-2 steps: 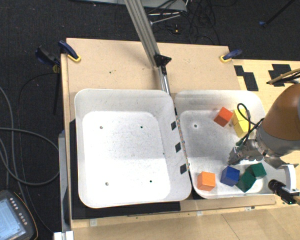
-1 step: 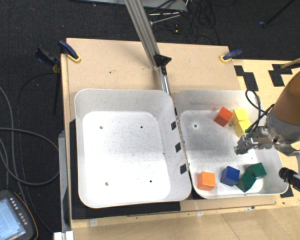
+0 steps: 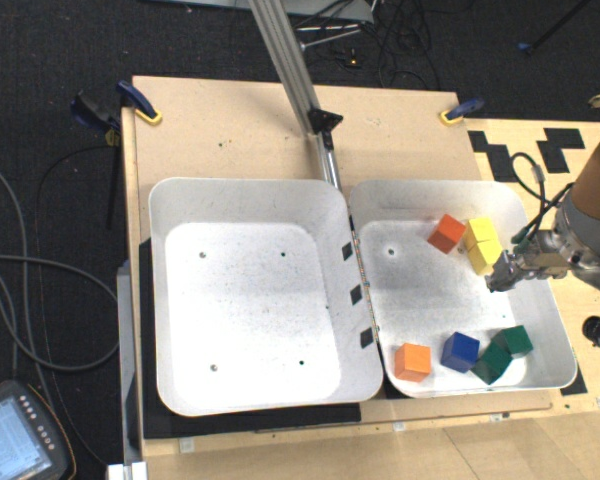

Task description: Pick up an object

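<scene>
The right bin holds several small blocks. A red-orange block and a yellow block lie side by side near its far right. An orange block, a blue block and two green blocks lie along its near edge. My gripper reaches in from the right and hangs low over the bin, just beside the near right corner of the yellow block. Whether it touches that block is unclear.
The left bin sits beside the right one, sharing a middle rim with black tabs. A slanted metal pole crosses the far side of the bench. Clamps hold the board's far corners.
</scene>
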